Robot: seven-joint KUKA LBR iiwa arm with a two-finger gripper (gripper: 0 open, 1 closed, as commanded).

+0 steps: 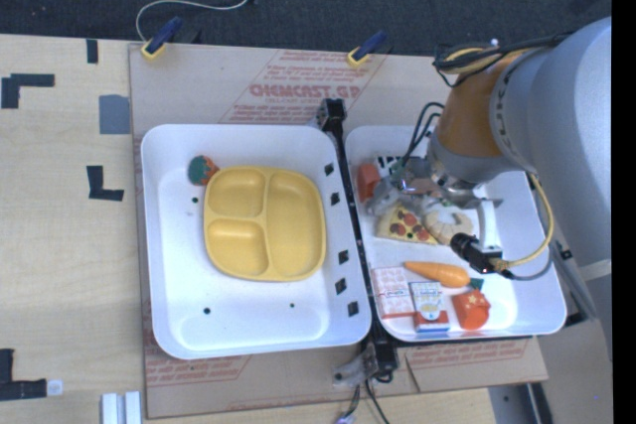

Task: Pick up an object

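Observation:
My gripper (396, 190) is low in the right bin (527, 213), near its left wall. It hangs just above a pizza slice (407, 227) and right of a small red piece (368, 179). An orange carrot (438, 273) lies in front of the pizza. Nearer the front edge are a small carton (428, 302) and a red pepper (472, 310). The wrist hides whatever lies straight under the gripper.
The left bin (174, 243) holds a yellow divided plate (266, 221) and a small red and green fruit (202, 170) at its back left. A black divider (343, 213) runs between the bins. The arm's grey body (566, 114) covers the right bin's back right.

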